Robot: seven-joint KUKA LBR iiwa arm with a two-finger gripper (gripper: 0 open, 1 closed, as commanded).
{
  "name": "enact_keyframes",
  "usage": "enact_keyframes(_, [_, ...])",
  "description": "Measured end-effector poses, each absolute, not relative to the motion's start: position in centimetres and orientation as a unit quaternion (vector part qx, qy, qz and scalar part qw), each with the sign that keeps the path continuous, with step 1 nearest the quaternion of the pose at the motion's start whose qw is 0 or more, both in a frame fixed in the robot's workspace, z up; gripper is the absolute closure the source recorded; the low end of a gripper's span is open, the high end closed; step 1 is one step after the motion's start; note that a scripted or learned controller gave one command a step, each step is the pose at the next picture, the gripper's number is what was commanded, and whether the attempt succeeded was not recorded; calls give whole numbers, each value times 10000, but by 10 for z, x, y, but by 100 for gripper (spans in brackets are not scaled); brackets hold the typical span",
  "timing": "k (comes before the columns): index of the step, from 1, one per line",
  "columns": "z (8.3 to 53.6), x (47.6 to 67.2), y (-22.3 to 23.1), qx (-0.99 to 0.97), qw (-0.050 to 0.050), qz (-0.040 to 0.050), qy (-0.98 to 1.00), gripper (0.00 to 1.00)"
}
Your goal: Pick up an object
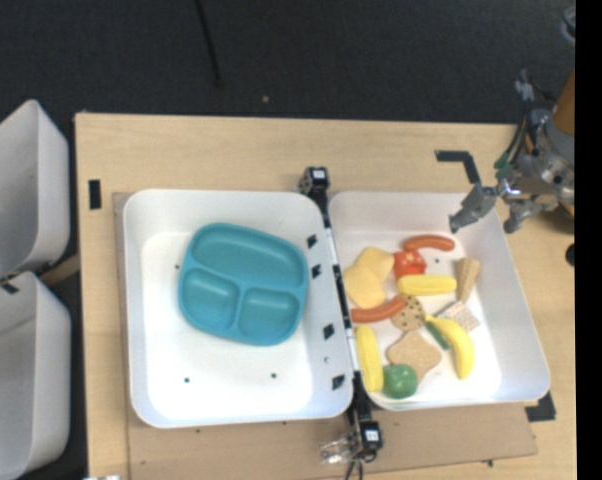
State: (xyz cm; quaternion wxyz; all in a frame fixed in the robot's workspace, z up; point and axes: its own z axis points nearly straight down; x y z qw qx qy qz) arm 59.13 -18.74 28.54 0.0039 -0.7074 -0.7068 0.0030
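A two-finger gripper (493,208) is seen poised over the upper right corner of the right-hand bin (516,368), its two fingers spread apart and nothing held between them. The toy food that could be picked is heaped in that bin's middle, below and to the left of the tool. Nearest lies a red sausage (428,243), its long axis running roughly left to right, just beside a small tomato (409,262); a banana (455,342), a slice of bread (413,352) and a green piece (400,379) are set further down. The arm is reached in from the right at a low slant, its wrist held over the bin's rim. A blue divided plate (243,284) is left in the left-hand bin (141,388), well apart.
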Motion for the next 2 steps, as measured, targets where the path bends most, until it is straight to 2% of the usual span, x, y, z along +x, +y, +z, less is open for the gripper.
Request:
enact_keyframes(1, [290,593,-187,-7068,8,8,-7074,0])
enact_keyframes(2, [226,598,-186,-7072,31,26,-7070,0])
